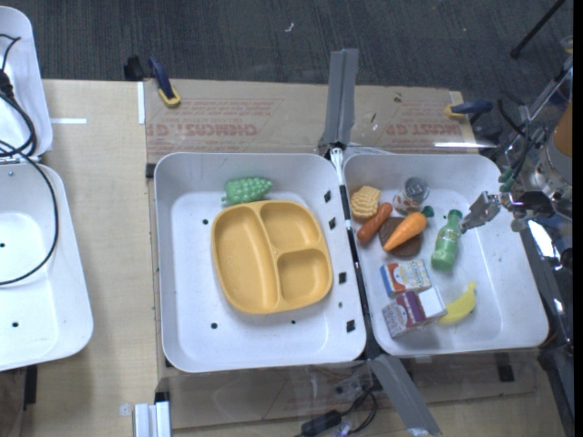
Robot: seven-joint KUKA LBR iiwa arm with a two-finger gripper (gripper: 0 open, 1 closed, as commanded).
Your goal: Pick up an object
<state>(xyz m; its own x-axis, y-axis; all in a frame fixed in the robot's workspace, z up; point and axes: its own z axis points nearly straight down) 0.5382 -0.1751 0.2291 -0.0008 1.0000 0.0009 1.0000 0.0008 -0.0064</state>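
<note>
Partly cropped arm (547, 198), gripper (477, 212) fingers unclear

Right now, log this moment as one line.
gripper: above right bin, near green bottle | holding: nothing seen | left bin: yellow plate, green grapes | pick: not yet done

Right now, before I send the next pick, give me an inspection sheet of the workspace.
Surface: two white bins side by side; left bin, right bin.
Job's things: in the right bin, green bottle, carrot, banana, two small cartons.
Clutter: yellow divided plate and green grapes in the left bin.
Grippers: gripper over the right bin's right side, beside the bottle; jaws unclear.
Cables: black cable on the white unit at left.
Surroundings: cardboard sheet, dark carpet.
</note>
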